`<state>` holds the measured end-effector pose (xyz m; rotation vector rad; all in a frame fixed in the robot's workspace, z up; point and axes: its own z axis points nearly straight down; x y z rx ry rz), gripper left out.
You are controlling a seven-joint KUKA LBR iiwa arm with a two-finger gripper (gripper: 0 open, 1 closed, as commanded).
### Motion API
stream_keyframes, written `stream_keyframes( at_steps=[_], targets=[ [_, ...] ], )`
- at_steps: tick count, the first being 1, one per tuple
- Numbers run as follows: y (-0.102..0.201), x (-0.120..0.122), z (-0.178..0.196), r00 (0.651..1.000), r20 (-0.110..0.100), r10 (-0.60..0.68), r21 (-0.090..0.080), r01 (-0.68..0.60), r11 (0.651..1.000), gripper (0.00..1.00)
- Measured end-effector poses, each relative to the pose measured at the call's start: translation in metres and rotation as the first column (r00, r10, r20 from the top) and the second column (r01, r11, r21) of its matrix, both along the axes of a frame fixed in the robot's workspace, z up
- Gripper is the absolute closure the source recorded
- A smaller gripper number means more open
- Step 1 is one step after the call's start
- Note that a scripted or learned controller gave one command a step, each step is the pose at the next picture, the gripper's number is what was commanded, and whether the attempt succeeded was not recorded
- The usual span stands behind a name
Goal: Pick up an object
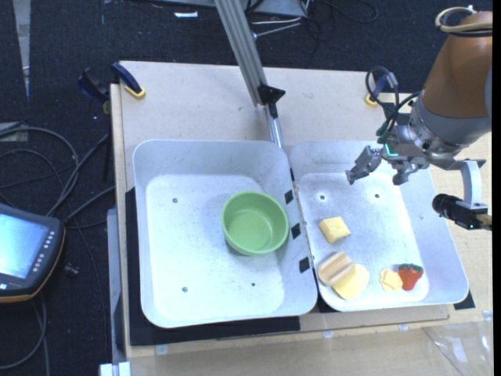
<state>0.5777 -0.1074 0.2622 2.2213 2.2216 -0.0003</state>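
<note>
Claw: my gripper (pixel 383 167) hangs over the right bin's (pixel 438 249) far end, fingers spread, nothing between them.
Targets: yellow block (pixel 335 229), bread piece (pixel 343 275), strawberry (pixel 409 275) lie nearer, well apart from it.
Left bin (pixel 168 210): green bowl (pixel 254 223).

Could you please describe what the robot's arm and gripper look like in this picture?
The arm is rounded, with an orange-brown upper section above a grey wrist part. Blue and dark cables loop beside the wrist. The gripper is small, grey metal with two thin fingers and a small teal-green spot.

Green bowl (pixel 254 223), red strawberry (pixel 410 275)
</note>
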Motion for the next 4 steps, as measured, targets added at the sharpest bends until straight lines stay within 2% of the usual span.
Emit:
stream_keyframes(
  at_steps=[1, 2, 3, 4],
  targets=[
    [0.000, 0.000, 0.000, 1.000, 0.000, 0.000, 0.000, 0.000, 1.000, 0.00],
    [-0.008, 0.006, -0.052, 1.000, -0.005, 0.000, 0.000, 0.000, 1.000, 0.00],
    [-0.006, 0.000, -0.095, 1.000, -0.004, 0.000, 0.001, 0.000, 1.000, 0.00],
    [-0.011, -0.002, -0.155, 1.000, -0.001, -0.001, 0.000, 0.001, 1.000, 0.00]
  ],
)
